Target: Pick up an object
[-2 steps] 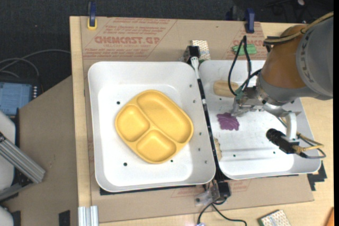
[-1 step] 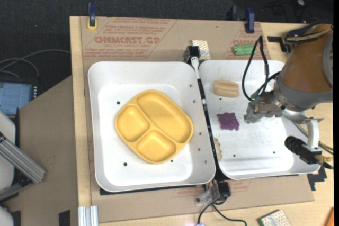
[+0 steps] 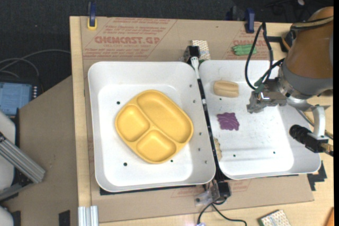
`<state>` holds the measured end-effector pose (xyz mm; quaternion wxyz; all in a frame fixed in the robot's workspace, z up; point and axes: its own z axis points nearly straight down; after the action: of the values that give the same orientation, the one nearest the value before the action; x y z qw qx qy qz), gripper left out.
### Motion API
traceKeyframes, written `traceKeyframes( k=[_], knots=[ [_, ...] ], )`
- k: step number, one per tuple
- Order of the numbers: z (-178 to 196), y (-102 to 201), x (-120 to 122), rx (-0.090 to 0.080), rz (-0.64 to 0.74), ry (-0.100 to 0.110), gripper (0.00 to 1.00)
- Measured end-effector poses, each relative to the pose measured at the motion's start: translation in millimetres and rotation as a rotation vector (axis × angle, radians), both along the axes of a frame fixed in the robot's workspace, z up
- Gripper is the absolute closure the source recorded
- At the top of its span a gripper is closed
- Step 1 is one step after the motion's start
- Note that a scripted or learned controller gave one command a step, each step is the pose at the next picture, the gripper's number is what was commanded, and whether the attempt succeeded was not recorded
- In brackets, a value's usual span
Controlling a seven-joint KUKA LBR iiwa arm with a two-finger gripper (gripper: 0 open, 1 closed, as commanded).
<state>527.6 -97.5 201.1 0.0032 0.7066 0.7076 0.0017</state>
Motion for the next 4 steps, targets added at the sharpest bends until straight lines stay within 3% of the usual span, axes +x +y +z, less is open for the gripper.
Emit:
traceKeyframes(
  k=[1, 2, 3, 4],
  knots=[
    [12.5, 19.5, -3.6, 0.001, 0.0, 0.002, 1.0],
    [-18.4, 34.7, -1.2, 0.004, 0.0, 0.012, 1.0],
    [-16.6, 33.8, -0.8, 0.003, -0.002, 0.009, 0.0],
    [-121.7, -5.6, 49.3, 0.0, -0.003, 0.006, 0.0]
  ],
)
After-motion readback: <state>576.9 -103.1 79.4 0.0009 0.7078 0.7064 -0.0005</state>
